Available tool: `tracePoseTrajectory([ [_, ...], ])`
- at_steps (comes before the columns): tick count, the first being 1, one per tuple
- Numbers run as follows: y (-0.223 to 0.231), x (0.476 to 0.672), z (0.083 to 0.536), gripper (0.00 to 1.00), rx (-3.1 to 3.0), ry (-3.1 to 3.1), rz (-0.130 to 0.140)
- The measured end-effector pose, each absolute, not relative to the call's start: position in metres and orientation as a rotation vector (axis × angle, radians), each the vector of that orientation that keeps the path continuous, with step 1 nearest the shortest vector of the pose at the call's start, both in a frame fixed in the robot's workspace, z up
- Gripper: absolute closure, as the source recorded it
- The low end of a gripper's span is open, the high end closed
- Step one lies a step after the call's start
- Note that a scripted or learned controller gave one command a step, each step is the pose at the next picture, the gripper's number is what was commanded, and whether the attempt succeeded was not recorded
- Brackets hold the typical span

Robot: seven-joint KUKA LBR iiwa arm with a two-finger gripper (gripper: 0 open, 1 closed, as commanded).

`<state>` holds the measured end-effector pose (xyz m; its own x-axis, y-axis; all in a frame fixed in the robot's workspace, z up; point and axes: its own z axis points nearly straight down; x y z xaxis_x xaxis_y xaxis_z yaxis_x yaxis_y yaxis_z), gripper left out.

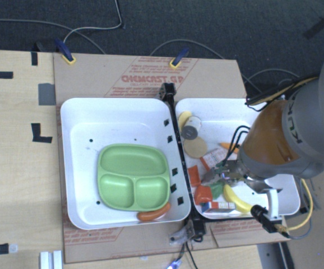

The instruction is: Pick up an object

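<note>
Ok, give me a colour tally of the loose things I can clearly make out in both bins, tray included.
Green: 1, the divided tray in the left bin
Orange: 1, the sausage-shaped piece beside the tray
Yellow: 1, the banana in the right bin
Red: 2, the blocks
Tan: 1, the disc
Total: 6. The rest of the pile is too jumbled to count.

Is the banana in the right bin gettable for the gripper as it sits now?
Probably yes. The banana lies uncovered at the near edge of the right bin, just below the gripper. A red block and a flat packet crowd its left end, so a clean grasp isn't certain.
</note>
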<state>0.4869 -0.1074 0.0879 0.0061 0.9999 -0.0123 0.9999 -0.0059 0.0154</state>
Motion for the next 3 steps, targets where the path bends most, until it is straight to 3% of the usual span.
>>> tracePoseTrajectory([
  [1, -0.112, 0.528, 0.086, 0.00, 2.220, 2.218, 0.001],
  [2, -0.104, 0.486, 0.088, 0.00, 2.217, 2.197, 0.000],
  [3, -0.105, 0.537, 0.087, 0.00, 2.219, 2.207, -0.005],
])
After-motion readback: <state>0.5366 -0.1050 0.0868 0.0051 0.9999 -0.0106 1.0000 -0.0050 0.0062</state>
